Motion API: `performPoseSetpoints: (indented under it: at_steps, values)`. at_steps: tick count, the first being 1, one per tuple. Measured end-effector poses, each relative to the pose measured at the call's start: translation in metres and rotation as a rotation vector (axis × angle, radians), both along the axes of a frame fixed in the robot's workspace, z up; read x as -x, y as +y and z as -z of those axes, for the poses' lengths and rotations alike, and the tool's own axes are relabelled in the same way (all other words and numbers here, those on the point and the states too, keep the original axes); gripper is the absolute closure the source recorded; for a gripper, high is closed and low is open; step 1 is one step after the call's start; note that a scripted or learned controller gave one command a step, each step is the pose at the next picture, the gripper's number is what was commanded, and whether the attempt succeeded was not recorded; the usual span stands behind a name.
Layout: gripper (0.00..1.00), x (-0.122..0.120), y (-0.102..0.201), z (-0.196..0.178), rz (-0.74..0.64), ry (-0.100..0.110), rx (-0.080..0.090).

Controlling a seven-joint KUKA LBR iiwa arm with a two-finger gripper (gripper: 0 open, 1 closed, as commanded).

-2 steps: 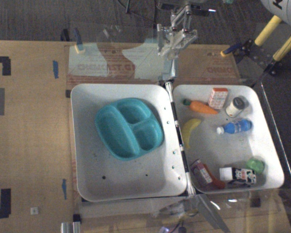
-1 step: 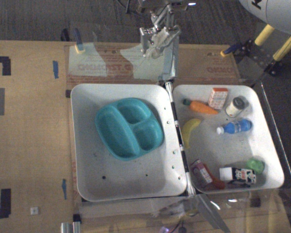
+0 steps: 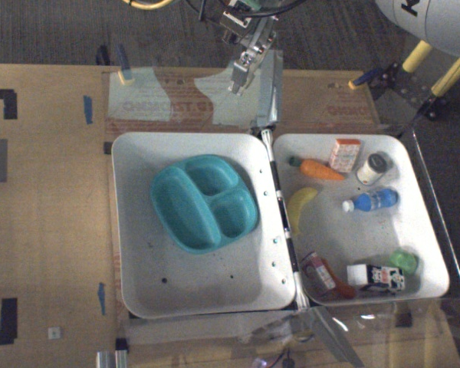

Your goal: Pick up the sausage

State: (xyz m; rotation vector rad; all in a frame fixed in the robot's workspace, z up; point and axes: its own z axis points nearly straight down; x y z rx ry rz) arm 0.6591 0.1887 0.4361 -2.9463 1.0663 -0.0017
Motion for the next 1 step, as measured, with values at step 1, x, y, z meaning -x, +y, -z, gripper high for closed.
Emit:
performPoseSetpoints:
  at_steps: [1]
  values:
    - [1.0, -0.0075, 0.0362, 0.0007, -0.466, 0.0, 0.002]
